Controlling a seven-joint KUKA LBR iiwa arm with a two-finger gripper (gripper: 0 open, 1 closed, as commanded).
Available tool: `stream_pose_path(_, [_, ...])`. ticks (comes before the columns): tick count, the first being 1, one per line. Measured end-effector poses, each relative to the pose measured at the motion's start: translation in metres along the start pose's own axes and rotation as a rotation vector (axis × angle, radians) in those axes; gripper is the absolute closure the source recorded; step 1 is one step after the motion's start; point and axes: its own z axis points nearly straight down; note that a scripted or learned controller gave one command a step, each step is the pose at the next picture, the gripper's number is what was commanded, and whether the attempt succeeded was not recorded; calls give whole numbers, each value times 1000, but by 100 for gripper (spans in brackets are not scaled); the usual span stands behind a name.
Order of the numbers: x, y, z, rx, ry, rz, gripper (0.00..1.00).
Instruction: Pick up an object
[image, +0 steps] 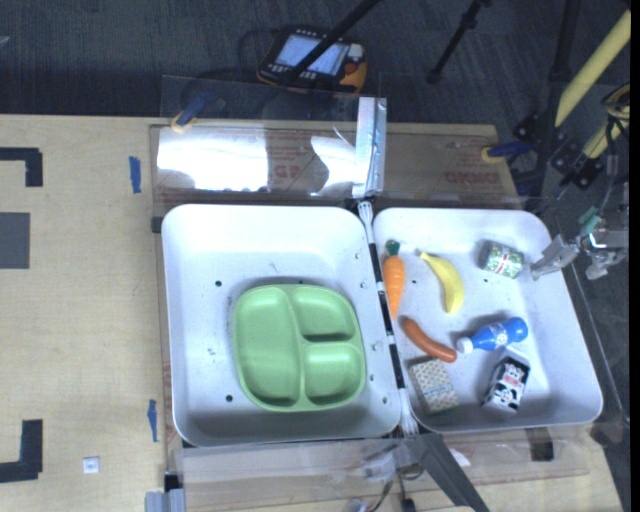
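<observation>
The right bin (560, 400) holds several objects. An orange carrot (394, 284) lies by its left wall, with a yellow banana (446, 281) just right of it. A red-brown sausage (428, 339) lies below them, beside a blue bottle (496, 334) with a white cap. A green-labelled can (501, 259) rests near the far right corner. A black-and-white carton (507, 384) and a speckled packet (433, 383) sit at the front. My gripper (570, 252) hangs over the bin's right rim, just right of the can, with nothing seen in it.
The left bin (190, 300) carries a green divided plate (298, 345). A clear plastic panel (260, 150) stands behind both bins. Cables and yellow gear (590, 60) crowd the far right. Bare wooden bench (70, 330) lies to the left.
</observation>
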Motion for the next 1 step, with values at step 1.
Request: stream_pose_path(1, [104,53,69,1,1,-25,0])
